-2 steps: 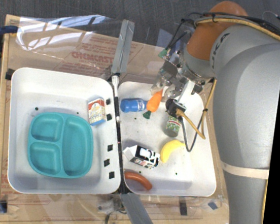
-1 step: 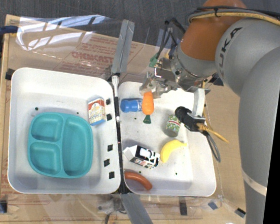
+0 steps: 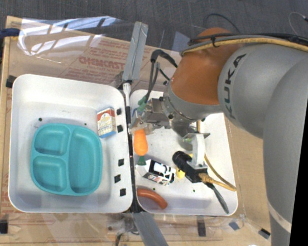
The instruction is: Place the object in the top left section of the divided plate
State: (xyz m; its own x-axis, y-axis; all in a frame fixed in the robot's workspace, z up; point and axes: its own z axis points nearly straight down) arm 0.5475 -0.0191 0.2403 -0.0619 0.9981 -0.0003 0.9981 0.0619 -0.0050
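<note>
The end effector [image 3: 142, 125] hangs low in the right bin [image 3: 225, 157]. I cannot tell its state. The orange carrot [image 3: 140, 142] lies just below it, pointing up and down. The teal plate [image 3: 67, 159] waits well to the left, in the other bin [image 3: 29, 89].

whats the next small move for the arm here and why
Probably a short descent onto the orange carrot-like piece in the right bin, then a grasp. The end effector hangs just above it, while the teal divided plate in the left bin has nothing in its sections.
</note>
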